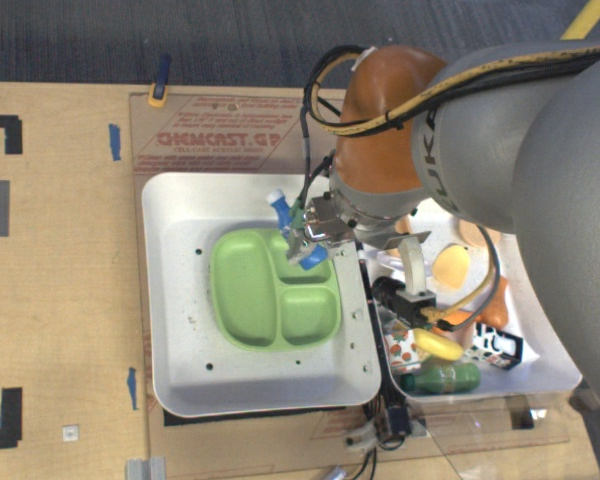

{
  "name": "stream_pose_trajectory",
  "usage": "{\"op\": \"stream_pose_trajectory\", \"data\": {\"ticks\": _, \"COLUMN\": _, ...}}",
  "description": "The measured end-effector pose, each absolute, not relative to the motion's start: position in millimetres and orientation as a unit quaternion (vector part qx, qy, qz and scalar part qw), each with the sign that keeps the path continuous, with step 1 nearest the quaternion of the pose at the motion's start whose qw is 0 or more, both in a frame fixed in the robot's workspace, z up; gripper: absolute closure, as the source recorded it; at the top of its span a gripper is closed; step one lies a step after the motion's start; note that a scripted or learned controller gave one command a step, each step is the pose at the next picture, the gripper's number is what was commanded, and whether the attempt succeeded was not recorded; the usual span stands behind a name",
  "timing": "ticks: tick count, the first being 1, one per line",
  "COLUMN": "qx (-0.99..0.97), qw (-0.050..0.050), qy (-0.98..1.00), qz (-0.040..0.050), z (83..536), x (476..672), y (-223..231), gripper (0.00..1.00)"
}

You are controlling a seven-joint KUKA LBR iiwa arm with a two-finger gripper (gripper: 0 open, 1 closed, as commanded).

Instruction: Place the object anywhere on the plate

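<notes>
Gripper (302,236) hangs over the green plate's (248,293) upper right corner, and I see it pinching a blue-and-white object (283,214). Plate sits in the left bin (175,298).

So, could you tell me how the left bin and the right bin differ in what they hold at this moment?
The left bin holds one green divided plate, laid flat in its middle; the right bin holds a jumble of small toys, among them a yellow banana and a green bottle. The left bin lies open to view apart from the gripper above the plate's edge; the right bin is largely covered by the arm. Both are shallow and white.
</notes>
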State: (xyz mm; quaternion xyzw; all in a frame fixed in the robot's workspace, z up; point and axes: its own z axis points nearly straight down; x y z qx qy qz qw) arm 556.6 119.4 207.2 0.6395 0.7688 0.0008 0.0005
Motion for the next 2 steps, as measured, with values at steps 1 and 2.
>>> {"op": "stream_pose_trajectory", "data": {"ticks": 1, "qx": 0.565, "qw": 0.002, "qy": 0.825, "qz": 0.0006, "z": 212.0, "x": 565.3, "y": 99.9, "gripper": 1.00}}
{"op": "stream_pose_trajectory", "data": {"ticks": 2, "qx": 0.565, "qw": 0.001, "qy": 0.825, "qz": 0.0007, "z": 211.9, "x": 565.2, "y": 100.2, "gripper": 0.00}}
